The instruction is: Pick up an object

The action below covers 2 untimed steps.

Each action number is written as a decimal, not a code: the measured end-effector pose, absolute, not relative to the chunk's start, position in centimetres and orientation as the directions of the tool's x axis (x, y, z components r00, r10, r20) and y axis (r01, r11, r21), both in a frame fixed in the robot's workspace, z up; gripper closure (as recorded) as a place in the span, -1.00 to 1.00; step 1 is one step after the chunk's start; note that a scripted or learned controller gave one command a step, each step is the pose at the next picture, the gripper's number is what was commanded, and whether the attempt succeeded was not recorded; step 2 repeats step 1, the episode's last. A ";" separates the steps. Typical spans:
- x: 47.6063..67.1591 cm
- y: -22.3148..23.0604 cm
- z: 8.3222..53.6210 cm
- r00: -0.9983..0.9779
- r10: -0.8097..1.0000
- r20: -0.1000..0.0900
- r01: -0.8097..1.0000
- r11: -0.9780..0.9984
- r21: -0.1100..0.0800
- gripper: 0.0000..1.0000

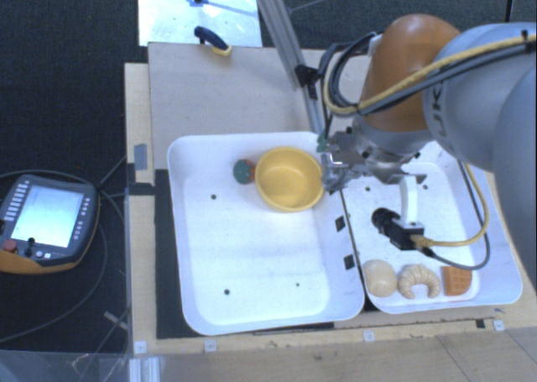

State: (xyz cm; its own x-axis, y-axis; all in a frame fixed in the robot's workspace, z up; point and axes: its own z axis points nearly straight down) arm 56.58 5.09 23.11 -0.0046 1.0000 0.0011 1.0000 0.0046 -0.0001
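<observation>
The yellow bowl (pixel 289 178) sits upright in the left bin (pixel 252 288), near its upper right corner, mouth facing up; being round, it shows no long axis. A small green ball (pixel 243 171) touches the bowl's left side. The gripper (pixel 329 172) is at the bowl's right rim, by the wall between the bins; whether it is spread or closed cannot be told. Down and right of the bowl, in the right bin (pixel 495 284), lie an egg (pixel 378 277), a croissant (pixel 419 280) and an orange block (pixel 456 280) in a row.
</observation>
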 end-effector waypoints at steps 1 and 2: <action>54.5 9.8 22.1 -0.004 1.000 0.001 1.000 0.004 0.000 1.00; 54.5 9.8 22.1 -0.004 1.000 0.001 1.000 0.004 0.000 1.00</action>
